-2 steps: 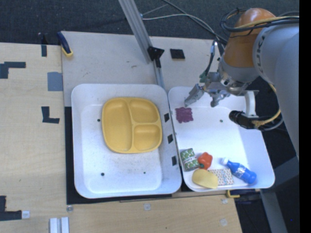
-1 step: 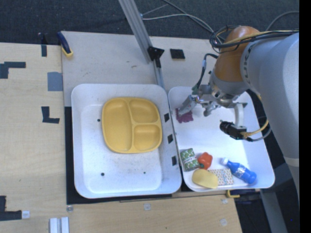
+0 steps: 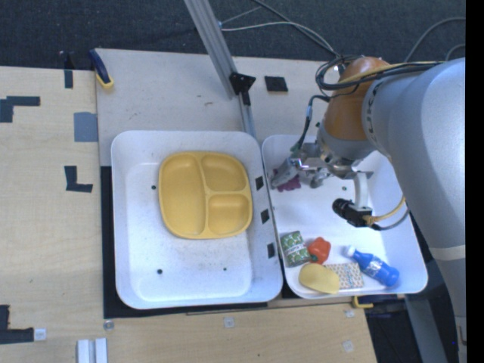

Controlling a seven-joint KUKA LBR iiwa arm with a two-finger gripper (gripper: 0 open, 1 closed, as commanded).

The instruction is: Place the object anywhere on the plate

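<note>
Two white bins sit side by side on the bench (image 3: 45, 225), and the action is over the right bin (image 3: 393, 203). The yellow plate (image 3: 205, 194), a three-compartment tray, waits in the left bin (image 3: 128, 225) with nothing on it.

Down at the near end of the right bin lies a cluster of small toys: a green patterned packet (image 3: 293, 246), a red-orange piece (image 3: 320, 249) touching it, a pale yellow lump (image 3: 318, 279), a flat speckled card (image 3: 347, 275) beside that, and a blue bottle (image 3: 375, 268). Which one is the task's object I cannot say; all of them lie loose in the bin. They look light and small. The yellow lump is rounded and may roll or squirt out of a pinch, so it wants a grip across its middle; the bottle is best taken across its body, not the cap; the card lies flat and looks hard to get under.

The arm reaches in from the right, orange band (image 3: 349, 104) bent over the far half of the right bin, wrist pointing down and toward the divider. The pincer (image 3: 291, 174) hangs near the bin's inner wall, well apart from the toy cluster. Something dark and pinkish shows at its tip, too blurred to name. Whether the pincer is wide, narrow or gripping, I cannot tell.
</note>
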